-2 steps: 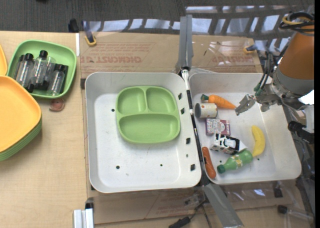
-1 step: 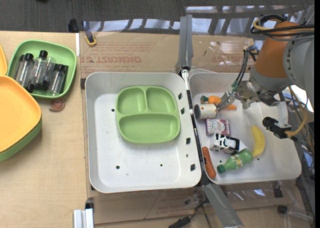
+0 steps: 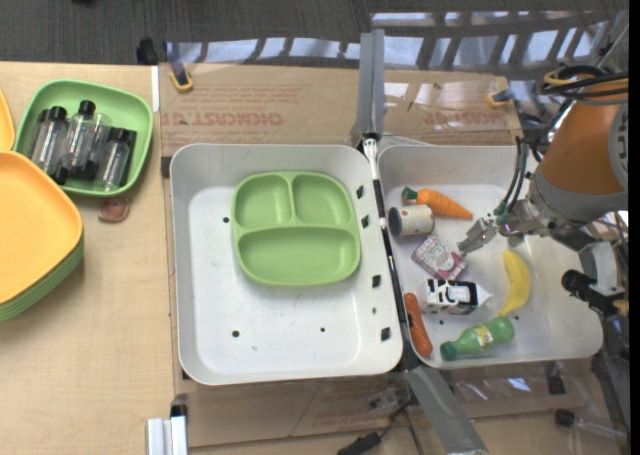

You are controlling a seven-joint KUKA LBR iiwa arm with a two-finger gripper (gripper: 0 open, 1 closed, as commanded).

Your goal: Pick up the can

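Pincer of mine hangs over the right white plastic bin, fingers parted, holding nothing. Small beige cylindrical can lies on its side near the bin's left wall, just beside the orange toy carrot, apart from my fingertips.

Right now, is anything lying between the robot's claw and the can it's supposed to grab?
Nothing visible blocks it. The gripper hovers in the right bin, and the can lies on its side to its left, with bare bin floor between them. The carrot sits just above that line, the pink packet just below.
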